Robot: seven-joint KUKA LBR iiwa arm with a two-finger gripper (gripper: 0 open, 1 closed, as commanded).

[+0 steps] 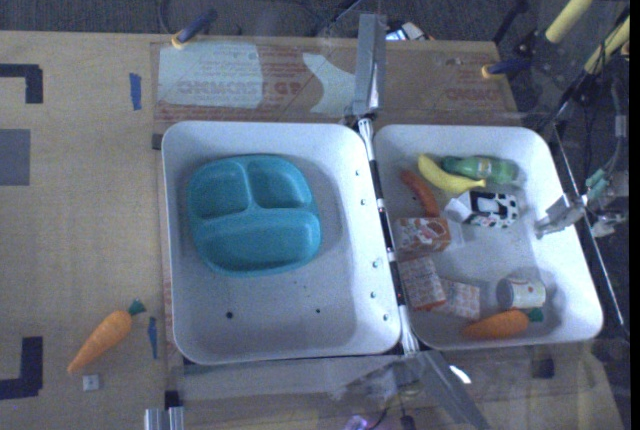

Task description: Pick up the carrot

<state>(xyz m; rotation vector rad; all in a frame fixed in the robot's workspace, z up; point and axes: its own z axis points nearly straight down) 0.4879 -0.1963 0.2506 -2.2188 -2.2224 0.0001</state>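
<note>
We count two orange plastic carrots. One carrot (497, 324) lies in the right white bin (575, 263), far to the right of the teal three-compartment plastic plate (255, 213) and lower in the view. Its long axis runs almost across the view, with the green top away from the plate and the narrow tip toward it. The second carrot (100, 341) lies on the tan bench (80, 218), outside both bins, below and left of the plate. It lies diagonally, with the green top up toward the plate and the tip down-left.

Just beside the first carrot, on the side nearer the plate's level, we see one small pale cylindrical can (522, 293). Between it and the plate lie three flat printed packets (424, 282), their labels too blurred to read. To the plate's right we also count one red pepper-like piece (420, 191), one yellow banana (445, 176), one green bottle (480, 166) and one black-and-white carton (493, 208).

The plate sits in the left white bin (200, 318). On the cardboard sheet (220, 88) behind the plate, the print is unreadable.

The grey gripper (557, 216) sits at the right bin's far rim, away from the plate. We cannot tell whether it is open or closed.
</note>
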